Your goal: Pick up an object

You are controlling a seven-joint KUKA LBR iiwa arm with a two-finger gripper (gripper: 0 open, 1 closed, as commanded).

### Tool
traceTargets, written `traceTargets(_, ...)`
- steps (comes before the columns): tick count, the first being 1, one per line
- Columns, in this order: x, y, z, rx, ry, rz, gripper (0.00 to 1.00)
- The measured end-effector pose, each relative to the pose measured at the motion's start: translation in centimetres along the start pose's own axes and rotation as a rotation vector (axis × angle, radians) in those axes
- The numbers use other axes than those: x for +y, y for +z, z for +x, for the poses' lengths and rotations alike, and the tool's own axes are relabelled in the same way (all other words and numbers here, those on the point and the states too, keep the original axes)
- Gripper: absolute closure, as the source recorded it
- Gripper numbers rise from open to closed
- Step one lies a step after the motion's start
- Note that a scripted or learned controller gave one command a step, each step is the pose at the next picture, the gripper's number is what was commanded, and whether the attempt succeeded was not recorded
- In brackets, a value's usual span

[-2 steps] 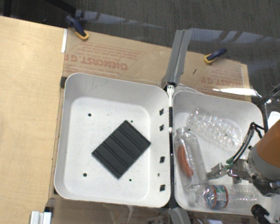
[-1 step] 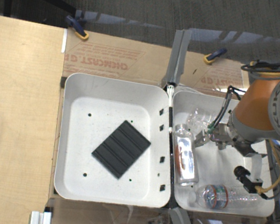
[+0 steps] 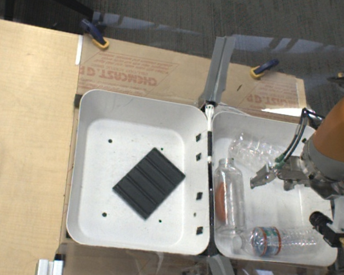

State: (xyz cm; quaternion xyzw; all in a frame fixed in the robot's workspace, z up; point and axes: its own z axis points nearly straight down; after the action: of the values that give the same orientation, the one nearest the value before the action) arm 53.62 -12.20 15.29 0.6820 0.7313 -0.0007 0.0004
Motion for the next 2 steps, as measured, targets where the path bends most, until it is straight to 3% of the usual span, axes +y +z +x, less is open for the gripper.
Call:
traceTargets(1,-5.8,3.9,-3.0,0.002,-0.061,0.003,0.0)
traceTargets(2,-4.7,-1.2,-3.5,0.0,-0.293,-0.002,0.0)
